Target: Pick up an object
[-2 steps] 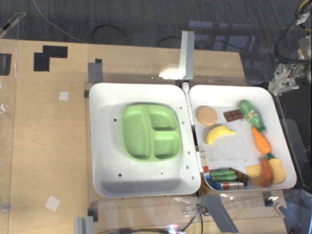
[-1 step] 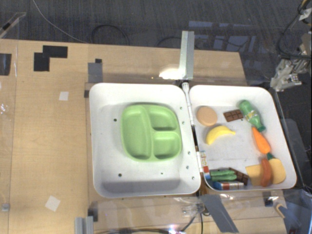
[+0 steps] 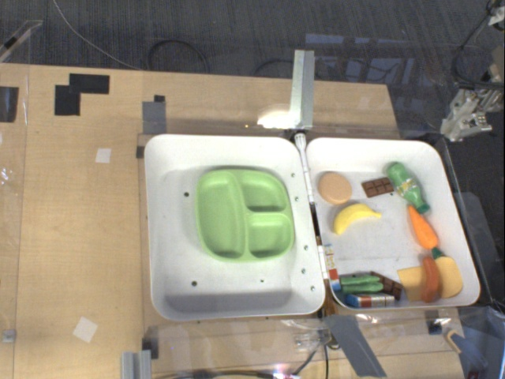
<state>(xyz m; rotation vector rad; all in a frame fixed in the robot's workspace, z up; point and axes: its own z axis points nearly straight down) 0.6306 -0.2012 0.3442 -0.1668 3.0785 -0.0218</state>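
Note:
The right bin [image 3: 379,243] holds a yellow banana [image 3: 355,217], a tan round cookie [image 3: 334,186], a brown chocolate bar [image 3: 377,186], a green bottle [image 3: 407,186] and an orange carrot [image 3: 423,227]. At its near right corner a red sausage [image 3: 430,278] lies across a yellow block [image 3: 447,276]. A dark bundle of green and red pieces [image 3: 364,284] rests by the near wall. My gripper [image 3: 471,113] hangs at the view's right edge, beyond the bin's far right corner and apart from every object.
The left bin [image 3: 173,235] bears a green divided plate [image 3: 243,214] in its middle. A metal post [image 3: 303,93] stands behind the joint between the bins. The wooden bench [image 3: 71,227] stretches off to the left.

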